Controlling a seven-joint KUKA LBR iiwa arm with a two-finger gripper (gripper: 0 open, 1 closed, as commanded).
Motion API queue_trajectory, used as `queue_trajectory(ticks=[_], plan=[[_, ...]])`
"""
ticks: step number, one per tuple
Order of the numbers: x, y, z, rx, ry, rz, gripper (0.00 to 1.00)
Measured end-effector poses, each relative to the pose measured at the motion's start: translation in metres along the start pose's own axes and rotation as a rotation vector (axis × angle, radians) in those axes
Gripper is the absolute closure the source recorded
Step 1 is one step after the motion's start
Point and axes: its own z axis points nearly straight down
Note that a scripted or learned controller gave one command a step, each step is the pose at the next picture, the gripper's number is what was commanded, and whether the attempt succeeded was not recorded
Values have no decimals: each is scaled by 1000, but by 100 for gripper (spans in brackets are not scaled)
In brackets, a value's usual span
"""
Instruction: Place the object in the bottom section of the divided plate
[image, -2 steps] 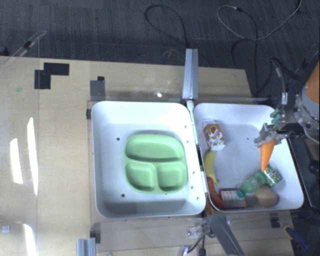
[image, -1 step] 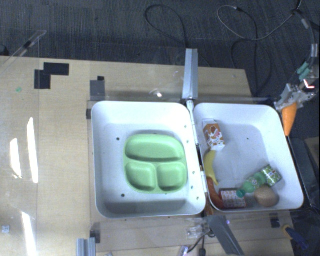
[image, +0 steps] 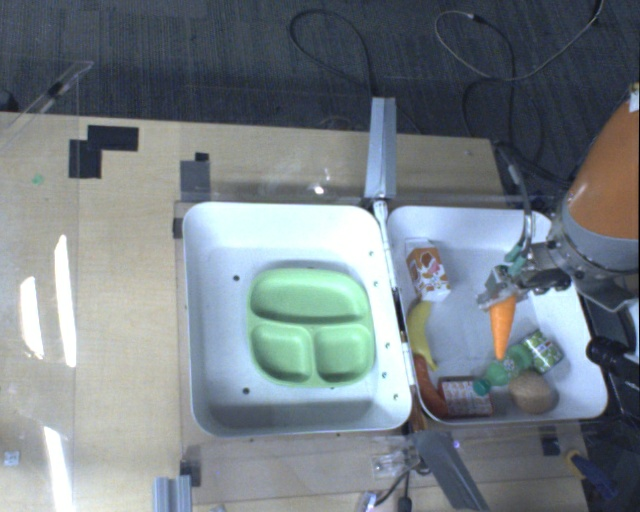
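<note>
A green divided plate (image: 308, 322) lies in the left bin, with one wide section at the top and two smaller sections along the bottom. An orange carrot (image: 501, 330) is in the right bin, pointing toward the front. My gripper (image: 503, 290) is right at the carrot's thick upper end, touching or just over it. Whether it grips the carrot is unclear from this angle.
The right bin (image: 580, 330) also holds a small carton (image: 427, 271), a banana (image: 421, 335), a red packet (image: 452, 393), a green can (image: 538, 352), a green bottle (image: 495, 378) and a brown round fruit (image: 533, 394). The left bin (image: 215, 300) surrounds the plate.
</note>
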Motion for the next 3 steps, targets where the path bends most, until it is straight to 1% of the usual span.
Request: queue_trajectory(ticks=[1, 2, 3], plan=[[58, 59, 60, 0, 1, -62, 100], [98, 127, 89, 1, 1, -58, 100], [98, 127, 88, 0, 1, -58, 0]])
